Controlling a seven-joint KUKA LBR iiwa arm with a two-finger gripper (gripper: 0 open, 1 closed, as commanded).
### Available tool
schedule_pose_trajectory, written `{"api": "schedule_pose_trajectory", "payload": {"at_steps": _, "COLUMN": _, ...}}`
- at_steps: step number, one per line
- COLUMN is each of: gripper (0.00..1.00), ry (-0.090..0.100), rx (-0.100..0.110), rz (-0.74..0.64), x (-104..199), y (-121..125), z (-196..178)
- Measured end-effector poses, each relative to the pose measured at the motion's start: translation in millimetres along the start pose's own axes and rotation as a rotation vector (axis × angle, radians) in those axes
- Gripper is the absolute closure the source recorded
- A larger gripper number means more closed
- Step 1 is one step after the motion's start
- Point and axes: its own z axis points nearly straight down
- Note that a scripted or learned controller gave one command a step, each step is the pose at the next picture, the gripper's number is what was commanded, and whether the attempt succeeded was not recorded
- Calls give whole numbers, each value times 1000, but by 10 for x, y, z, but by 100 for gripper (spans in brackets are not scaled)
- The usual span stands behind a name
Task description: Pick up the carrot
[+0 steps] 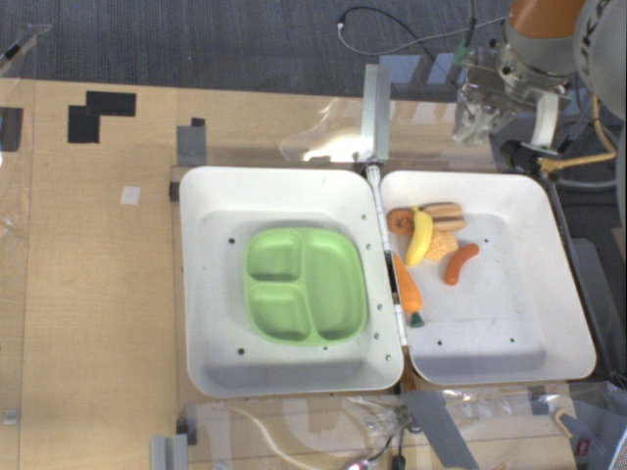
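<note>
The carrot (pixel 407 286) lies in the right bin (pixel 509 336), tight against that bin's left wall beside the divider, its orange body running down the wall and its green top pointing toward the near edge. Nothing touches it — by the look of it, the pick has not begun.

Just above it sits a small cluster of other play food: a banana (pixel 420 237) leaning across a hot dog bun (pixel 443 214), a round orange-brown piece (pixel 399 221) at the wall, and a red sausage (pixel 460 263) a little to the right. The carrot's upper end comes close to the banana's tip, so a grasp lower on the body seems safer.

The left bin (pixel 211 282) holds a green divided plate (pixel 305 284).

The gripper (pixel 482 116) hangs beyond the far rim of the right bin, well apart from the carrot and carrying nothing. Its fingers blur into the cables and brackets behind them, so whether they stand wide or narrow cannot be told.

The whole task is left: travel over the bin, descend against the wall, close, lift.
</note>
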Motion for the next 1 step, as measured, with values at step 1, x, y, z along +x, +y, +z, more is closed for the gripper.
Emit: {"api": "schedule_pose_trajectory", "payload": {"at_steps": 1, "gripper": 100, "ry": 8, "rx": -3, "rz": -62, "x": -304, "y": -333, "z": -181}}
